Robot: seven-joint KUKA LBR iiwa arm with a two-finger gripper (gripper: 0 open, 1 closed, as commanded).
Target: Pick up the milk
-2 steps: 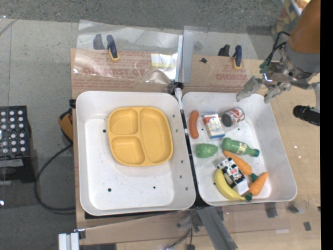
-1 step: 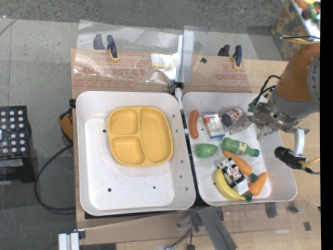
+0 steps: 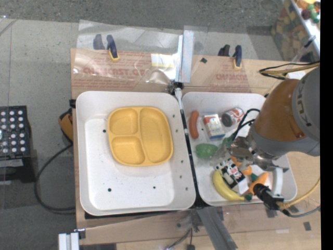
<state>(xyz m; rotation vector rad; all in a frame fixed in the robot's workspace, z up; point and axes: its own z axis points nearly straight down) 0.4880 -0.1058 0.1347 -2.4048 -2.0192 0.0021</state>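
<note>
- Grey arm (image 3: 291,119), one, with an orange band, reaching in from the right over the right bin; its gripper (image 3: 235,158) hangs low above the clutter in that bin's lower half. Whether it grips anything cannot be told.
- Black-and-white patterned item (image 3: 230,172), one, directly beneath the gripper, just beside the banana.
- Yellow banana (image 3: 225,187), one, curved along the right bin's front wall.
- Orange carrot-like pieces (image 3: 258,180), two or so, right of the banana; exact count unclear.
- Green rounded item (image 3: 206,150), one, left of the gripper, near the bin divider.
- Milk carton (image 3: 213,126), one, white with a red top, lying in the upper middle of the right bin, apart from the gripper.
- Red sausage (image 3: 194,124), one, lengthwise just left of the milk carton.
- Can (image 3: 232,116), one, on its side, just right of the milk carton.
- White bins, two, side by side: right bin (image 3: 244,96), left bin (image 3: 88,191).
- Yellow tray (image 3: 140,135), one, three compartments, in the left bin's upper middle.
- Blue clamps, two, on the bench's far edge: one left (image 3: 111,47), one right (image 3: 238,56).
</note>
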